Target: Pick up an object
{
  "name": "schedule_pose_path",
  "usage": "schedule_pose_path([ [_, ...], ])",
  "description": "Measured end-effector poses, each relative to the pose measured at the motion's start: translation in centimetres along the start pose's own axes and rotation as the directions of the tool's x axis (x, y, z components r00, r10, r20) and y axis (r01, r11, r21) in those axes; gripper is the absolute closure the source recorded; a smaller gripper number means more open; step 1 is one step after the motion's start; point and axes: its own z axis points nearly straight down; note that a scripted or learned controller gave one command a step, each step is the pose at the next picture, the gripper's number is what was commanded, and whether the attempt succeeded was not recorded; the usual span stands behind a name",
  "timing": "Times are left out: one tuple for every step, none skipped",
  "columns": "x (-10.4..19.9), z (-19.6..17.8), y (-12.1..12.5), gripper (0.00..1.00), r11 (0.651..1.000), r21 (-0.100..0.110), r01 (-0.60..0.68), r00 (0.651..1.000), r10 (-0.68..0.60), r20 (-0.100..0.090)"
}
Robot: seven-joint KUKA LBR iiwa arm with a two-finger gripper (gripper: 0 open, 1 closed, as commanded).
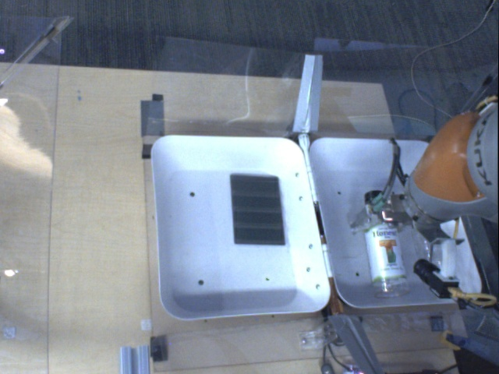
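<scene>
A clear plastic bottle [386, 260] with a white, orange and green label lies on its side in the right-hand bin [343, 209], its length running toward the near wall. The gripper [380, 209] hangs just over the bottle's far end, under the arm [452, 166]; whether the jaws are open or closed, I cannot tell. To grasp well, I judge the jaws should straddle the round body across its width, low enough to pinch past the widest part. A black ridged pad [257, 209] lies in the left bin [179, 209].
</scene>
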Motion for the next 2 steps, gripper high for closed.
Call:
schedule_pose_path([
  [7.4, -8.2, 3.4, 1.0, 0.993, 0.028, 0.114, 0.994, -0.113, -0.009],
  [6.0, -12.2, 4.5, 1.0, 0.979, 0.028, 0.201, 0.979, -0.201, -0.011],
])
